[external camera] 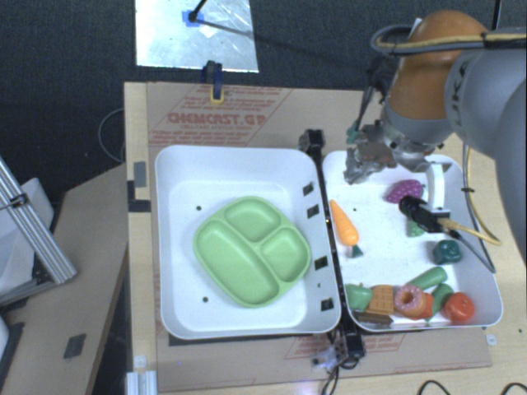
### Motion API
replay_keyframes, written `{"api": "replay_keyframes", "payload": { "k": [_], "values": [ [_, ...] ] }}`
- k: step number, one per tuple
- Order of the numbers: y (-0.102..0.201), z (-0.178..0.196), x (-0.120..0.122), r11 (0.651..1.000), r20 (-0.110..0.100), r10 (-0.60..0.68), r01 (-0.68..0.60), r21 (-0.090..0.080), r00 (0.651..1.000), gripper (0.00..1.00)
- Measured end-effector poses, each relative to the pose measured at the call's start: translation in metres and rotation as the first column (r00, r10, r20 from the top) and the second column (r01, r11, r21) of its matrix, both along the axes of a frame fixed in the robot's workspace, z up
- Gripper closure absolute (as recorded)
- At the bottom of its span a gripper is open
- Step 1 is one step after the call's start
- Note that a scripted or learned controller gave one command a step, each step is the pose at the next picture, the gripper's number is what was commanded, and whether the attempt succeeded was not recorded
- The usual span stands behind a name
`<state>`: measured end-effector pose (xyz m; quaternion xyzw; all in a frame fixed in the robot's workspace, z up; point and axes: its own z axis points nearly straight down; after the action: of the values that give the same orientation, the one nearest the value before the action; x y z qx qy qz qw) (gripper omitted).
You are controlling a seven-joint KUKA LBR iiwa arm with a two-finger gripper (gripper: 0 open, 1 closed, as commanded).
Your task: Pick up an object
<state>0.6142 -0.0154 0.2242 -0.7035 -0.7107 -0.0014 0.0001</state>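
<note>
We see the grey arm's two-finger gripper (360,171) hanging over the far left corner of the right shallow white bin (375,229); we cannot tell its finger state. The green divided plastic plate (251,252) fills the left bin. An orange toy carrot (343,224) lies near the gripper, apart from it

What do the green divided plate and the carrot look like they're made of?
Green divided plate: likely molded plastic with a satin finish. It has one uniform pale green color, soft rounded compartment rims and faint sheen.
Carrot: probably toy plastic or rubber. It is smooth and evenly saturated orange, with a small green tip. It is too small in the camera view to tell hard from soft.
</note>
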Motion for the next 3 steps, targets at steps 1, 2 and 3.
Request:
{"api": "replay_keyframes", "payload": {
  "k": [1, 2, 3],
  "values": [
    [0.055, -0.009, 0.017, 1.0, 0.001, 0.0, 0.0, 0.0, 1.0, 1.0],
    [0.103, -0.007, 0.045, 1.0, 0.003, -0.001, 0.001, 0.0, 1.0, 1.0],
    [0.126, -0.007, 0.049, 1.0, 0.001, -0.003, 0.003, -0.001, 1.0, 1.0]
  ]
}}
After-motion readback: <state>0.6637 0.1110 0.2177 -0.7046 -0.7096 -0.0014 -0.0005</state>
